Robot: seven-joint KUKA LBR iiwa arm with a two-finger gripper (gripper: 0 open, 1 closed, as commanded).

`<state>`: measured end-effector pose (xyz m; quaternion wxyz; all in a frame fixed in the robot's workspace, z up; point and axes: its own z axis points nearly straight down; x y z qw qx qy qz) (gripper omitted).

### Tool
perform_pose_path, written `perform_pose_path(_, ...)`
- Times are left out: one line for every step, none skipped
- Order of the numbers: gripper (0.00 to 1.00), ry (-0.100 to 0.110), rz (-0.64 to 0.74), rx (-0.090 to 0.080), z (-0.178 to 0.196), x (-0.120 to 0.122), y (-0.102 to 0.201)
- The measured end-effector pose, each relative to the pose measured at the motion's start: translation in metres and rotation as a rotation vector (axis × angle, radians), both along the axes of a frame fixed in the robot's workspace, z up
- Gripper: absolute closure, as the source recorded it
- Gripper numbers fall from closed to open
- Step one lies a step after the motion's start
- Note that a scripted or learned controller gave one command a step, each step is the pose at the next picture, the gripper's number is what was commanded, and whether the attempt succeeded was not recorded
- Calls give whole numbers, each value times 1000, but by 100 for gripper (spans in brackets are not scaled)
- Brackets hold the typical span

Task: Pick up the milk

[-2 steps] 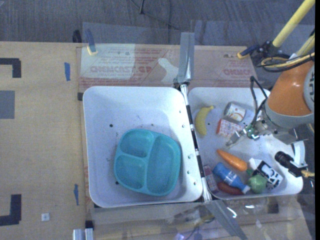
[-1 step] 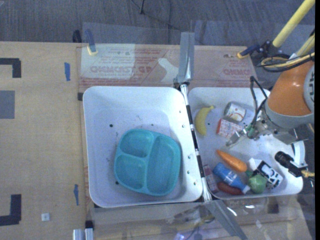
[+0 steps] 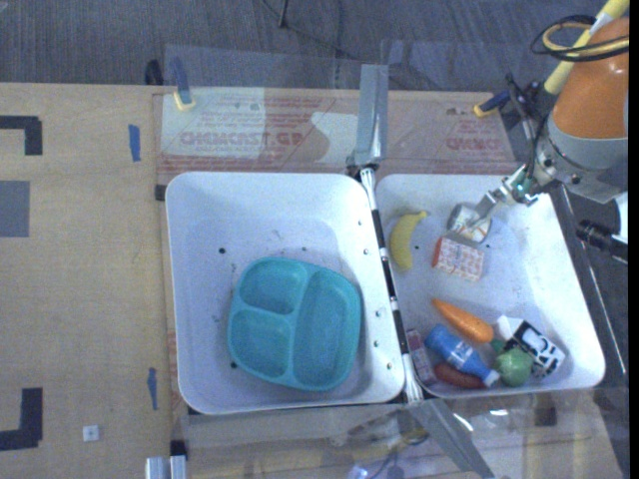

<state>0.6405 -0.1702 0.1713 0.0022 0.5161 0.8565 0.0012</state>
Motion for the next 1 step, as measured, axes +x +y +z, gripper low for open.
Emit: perform_pose_path(0,1,123,0,-39,-58,-14)
